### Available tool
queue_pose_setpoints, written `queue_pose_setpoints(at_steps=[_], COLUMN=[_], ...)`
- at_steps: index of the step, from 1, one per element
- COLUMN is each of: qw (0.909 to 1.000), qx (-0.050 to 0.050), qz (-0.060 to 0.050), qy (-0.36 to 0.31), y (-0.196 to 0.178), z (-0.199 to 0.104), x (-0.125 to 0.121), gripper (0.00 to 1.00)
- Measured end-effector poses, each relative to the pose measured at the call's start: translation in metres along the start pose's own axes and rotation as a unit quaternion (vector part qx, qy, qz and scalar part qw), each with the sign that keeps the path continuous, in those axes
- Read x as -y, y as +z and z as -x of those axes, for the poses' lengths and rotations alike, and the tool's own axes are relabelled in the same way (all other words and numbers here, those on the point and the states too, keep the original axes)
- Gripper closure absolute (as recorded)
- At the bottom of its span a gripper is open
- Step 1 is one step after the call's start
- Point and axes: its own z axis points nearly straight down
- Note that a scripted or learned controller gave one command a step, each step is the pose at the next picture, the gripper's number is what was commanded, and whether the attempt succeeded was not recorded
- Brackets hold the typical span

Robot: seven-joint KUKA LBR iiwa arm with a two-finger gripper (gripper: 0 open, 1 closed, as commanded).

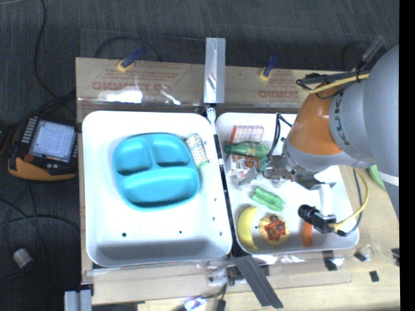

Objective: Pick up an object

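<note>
The right bin [343,238] holds several small things. A red and white carton [247,134] lies at its back, with a green bottle [246,150] just in front of it. A crinkled red and white wrapper [238,167] sits near the left wall. A green pod [268,197] lies in the middle. Along the front are a yellow fruit [246,226], a red and yellow apple [273,229] and an orange piece [307,234]. My gripper [276,168] is low in the bin's middle, right of the wrapper and above the pod, partly hidden by the wrist.
The left bin [104,238] carries a blue divided plate [155,169] with a small green and white packet [196,149] at its back right corner. A thin wall [224,193] separates the bins. The orange-banded arm [318,131] covers the right bin's back right.
</note>
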Motion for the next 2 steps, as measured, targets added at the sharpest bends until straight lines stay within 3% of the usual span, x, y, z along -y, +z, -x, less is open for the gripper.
queue_pose_setpoints(at_steps=[1, 2], qw=[0.9918, 0.9962], qx=[-0.008, 0.002], qz=[-0.058, 0.001], qy=[0.114, 0.087], y=[-0.012, 0.007], z=[0.040, 0.027], x=[-0.059, -0.005], gripper=[0.00, 0.00])
